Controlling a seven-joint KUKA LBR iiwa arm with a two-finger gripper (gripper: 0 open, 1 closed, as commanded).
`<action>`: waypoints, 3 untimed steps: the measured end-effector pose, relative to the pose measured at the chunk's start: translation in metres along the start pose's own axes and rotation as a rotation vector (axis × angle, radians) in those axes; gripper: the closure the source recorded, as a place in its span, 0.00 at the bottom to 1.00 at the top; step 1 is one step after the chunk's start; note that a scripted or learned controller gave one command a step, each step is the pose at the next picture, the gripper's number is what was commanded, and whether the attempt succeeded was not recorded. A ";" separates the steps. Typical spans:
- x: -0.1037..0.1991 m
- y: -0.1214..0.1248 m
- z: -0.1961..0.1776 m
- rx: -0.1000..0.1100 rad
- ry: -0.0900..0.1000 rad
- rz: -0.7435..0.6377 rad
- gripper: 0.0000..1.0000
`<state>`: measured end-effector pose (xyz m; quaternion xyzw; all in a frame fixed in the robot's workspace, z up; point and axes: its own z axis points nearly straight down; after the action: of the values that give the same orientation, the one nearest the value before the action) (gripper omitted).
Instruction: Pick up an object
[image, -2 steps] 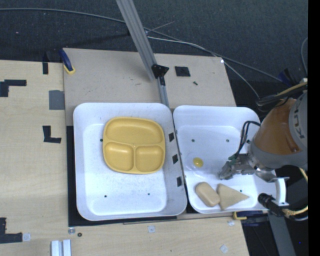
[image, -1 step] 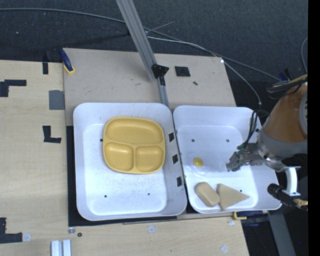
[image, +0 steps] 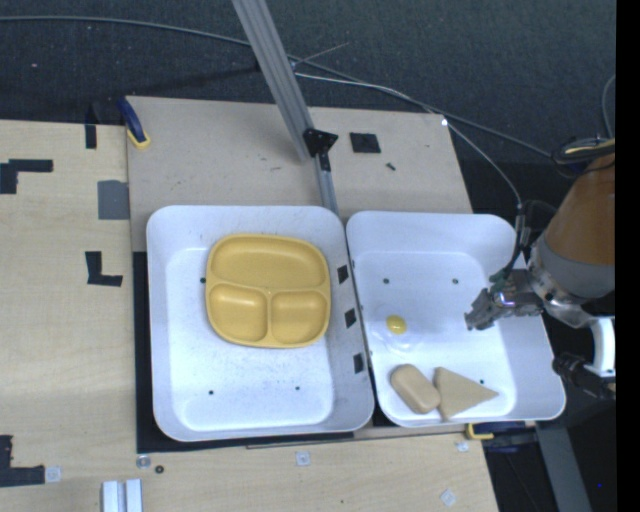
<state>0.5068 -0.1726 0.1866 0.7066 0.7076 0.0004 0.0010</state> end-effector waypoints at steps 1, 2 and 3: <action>0.000 0.001 -0.019 0.001 0.001 0.000 1.00; 0.047 0.010 -0.018 0.003 0.003 -0.004 1.00; 0.098 0.032 -0.010 0.004 0.003 -0.005 1.00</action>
<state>0.5391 -0.0745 0.1964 0.7047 0.7095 -0.0001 -0.0013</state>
